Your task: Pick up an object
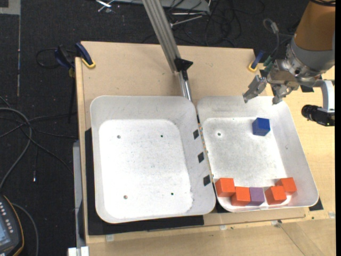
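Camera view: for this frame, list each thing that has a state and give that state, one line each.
Tool: open, nothing between its fingers, above the far edge of the right bin.
Blue cube: lying alone in the right bin's far part, untouched.
Four orange cubes and a purple cube: bunched along the right bin's near wall.
Left bin: flat on the bench.

Probably robotics lab: bench (138,68), white bins (106,111), floor cables (32,137).

One cube (261,126) lies behind five blocks (256,192) in the right bin (298,148), beside the left bin (101,143).
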### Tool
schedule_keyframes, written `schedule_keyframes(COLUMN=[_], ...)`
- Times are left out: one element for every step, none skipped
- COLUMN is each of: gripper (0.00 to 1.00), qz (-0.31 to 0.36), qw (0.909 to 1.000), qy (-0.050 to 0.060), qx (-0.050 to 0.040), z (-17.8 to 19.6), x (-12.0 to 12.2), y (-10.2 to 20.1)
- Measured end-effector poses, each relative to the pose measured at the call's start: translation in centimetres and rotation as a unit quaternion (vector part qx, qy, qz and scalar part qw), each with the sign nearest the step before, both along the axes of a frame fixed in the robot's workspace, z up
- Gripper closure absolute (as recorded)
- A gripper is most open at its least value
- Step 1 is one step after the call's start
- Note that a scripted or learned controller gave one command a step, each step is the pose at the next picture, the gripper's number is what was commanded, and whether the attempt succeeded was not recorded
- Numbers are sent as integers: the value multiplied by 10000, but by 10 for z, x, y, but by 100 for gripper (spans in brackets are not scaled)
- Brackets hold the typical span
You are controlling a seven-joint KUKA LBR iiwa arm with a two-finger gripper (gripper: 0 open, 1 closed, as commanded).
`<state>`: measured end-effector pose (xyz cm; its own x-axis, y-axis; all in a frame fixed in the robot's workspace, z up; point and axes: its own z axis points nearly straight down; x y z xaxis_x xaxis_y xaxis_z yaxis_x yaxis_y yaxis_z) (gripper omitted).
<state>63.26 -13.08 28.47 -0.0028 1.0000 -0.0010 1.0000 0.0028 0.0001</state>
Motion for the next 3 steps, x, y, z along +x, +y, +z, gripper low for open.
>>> schedule_keyframes(gripper=[0,0,0], qz=[-26,-37,-1], qw=[10000,10000,10000], qy=[-17,37,17], qx=[-9,0,2], z=[10,-79,-194], x=[2,1,27], y=[-33,-85,-93])
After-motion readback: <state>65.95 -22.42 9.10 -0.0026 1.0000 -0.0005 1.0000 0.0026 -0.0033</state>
